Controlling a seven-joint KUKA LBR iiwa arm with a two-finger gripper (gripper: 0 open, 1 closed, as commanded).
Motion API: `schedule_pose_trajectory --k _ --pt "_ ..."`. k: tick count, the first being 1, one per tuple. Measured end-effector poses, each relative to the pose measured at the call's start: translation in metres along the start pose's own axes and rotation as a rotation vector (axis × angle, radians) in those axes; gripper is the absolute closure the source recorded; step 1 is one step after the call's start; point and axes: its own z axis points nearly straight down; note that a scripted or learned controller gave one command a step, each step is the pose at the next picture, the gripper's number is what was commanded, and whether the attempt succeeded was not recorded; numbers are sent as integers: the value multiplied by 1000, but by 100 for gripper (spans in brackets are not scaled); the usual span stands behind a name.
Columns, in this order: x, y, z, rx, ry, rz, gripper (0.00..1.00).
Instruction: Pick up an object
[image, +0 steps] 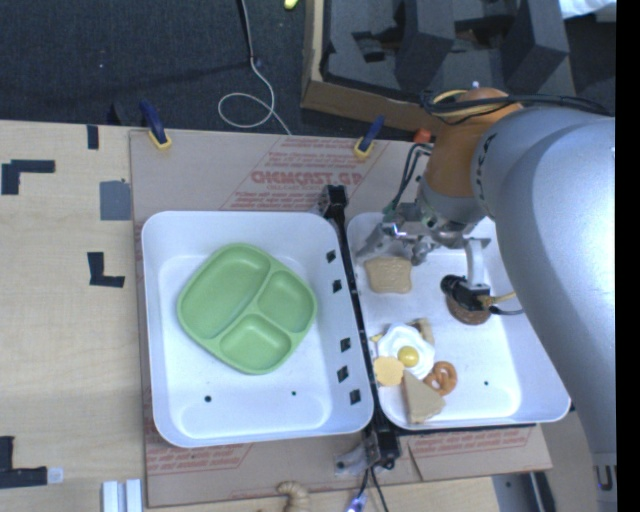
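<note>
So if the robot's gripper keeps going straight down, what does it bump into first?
Probably the slice of bread. The gripper sits right above it in the right bin, though its height is hard to judge from this slanted view.

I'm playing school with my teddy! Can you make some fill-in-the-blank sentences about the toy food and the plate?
1. The divided plate in the left bin is colored ____.
2. The plate has ____ compartments.
3. The fried egg lies in the ____ bin.
4. The gripper hangs just above the slice of ____.

Missing words: green; three; right; bread
</note>
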Motion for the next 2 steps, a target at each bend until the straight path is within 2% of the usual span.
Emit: schedule_pose_trajectory --k 1,2 --pt "1 1 -10 -2 0 -2 100" --pt "61 -32 -106 -8 5 -5 100"
